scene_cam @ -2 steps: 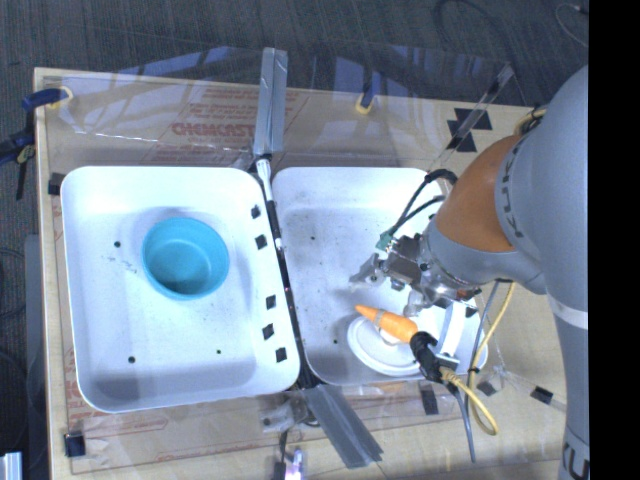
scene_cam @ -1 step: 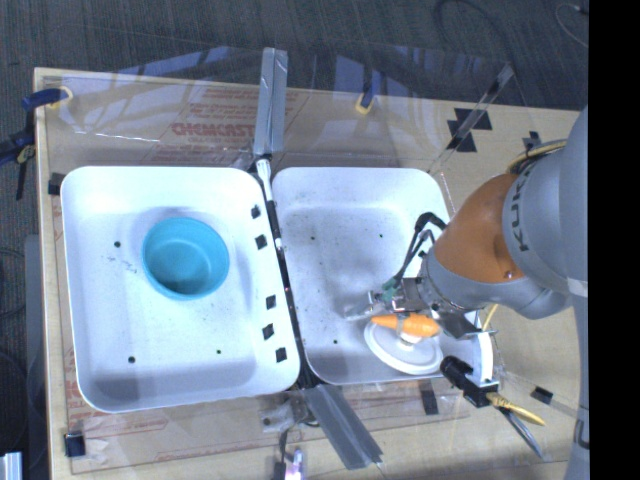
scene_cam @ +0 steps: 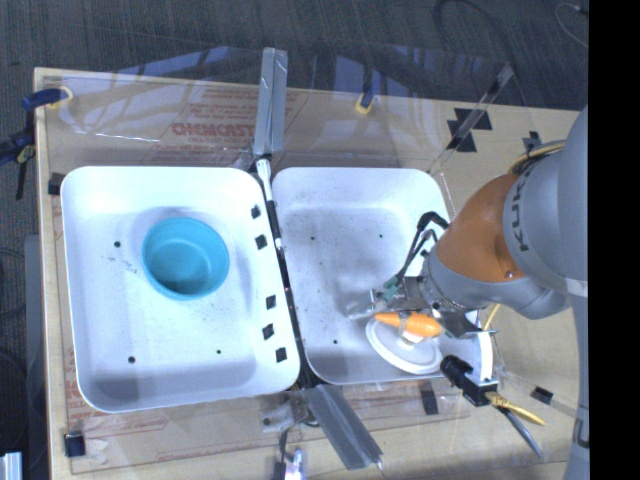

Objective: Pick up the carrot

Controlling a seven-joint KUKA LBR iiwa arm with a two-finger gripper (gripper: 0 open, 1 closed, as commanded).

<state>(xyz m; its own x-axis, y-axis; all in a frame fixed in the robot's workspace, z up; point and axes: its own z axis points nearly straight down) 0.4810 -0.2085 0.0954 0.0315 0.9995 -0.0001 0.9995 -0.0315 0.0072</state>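
The carrot is small and orange. It lies in the right bin near the front right corner, resting on the rim of a white round dish. My gripper hangs directly over the carrot, low in the bin and close to its upper side. The wrist with its orange band covers the gripper from above. I cannot make out whether the carrot is held.
A blue bowl stands in the middle of the left bin. A grey divider bar runs between the bins at the back. The arm's grey body fills the space right of the right bin.
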